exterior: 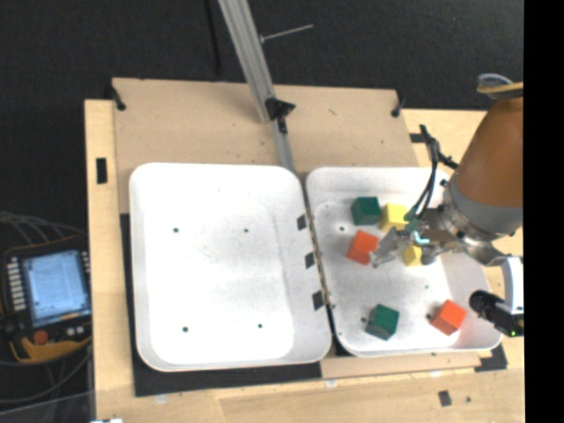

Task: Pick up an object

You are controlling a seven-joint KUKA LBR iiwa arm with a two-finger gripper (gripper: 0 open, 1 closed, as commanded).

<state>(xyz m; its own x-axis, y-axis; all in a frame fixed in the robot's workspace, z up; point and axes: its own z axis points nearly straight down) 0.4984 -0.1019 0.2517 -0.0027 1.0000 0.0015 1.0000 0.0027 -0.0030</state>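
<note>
The grey arm (493,170), with its orange band, reaches in from the right over the right bin (352,183). The gripper (398,247) sits low among the blocks in that bin's upper half. Whether the tool is wide, narrow or gripping anything cannot be told.

Contents of the right bin: a green block (366,210) near the top, with a yellow block (393,216) just beside it on the right. An orange block (361,248) lies just left of the gripper. A second yellow block (411,255) sits immediately at the gripper's right side; contact cannot be confirmed. A second green block (382,321) rests near the bottom edge, and a second orange block (448,316) lies toward the bottom right corner.

The left bin (220,263) adjoins the right bin. A handheld control pendant (48,293) with a lit screen lies off the bench at far left.
</note>
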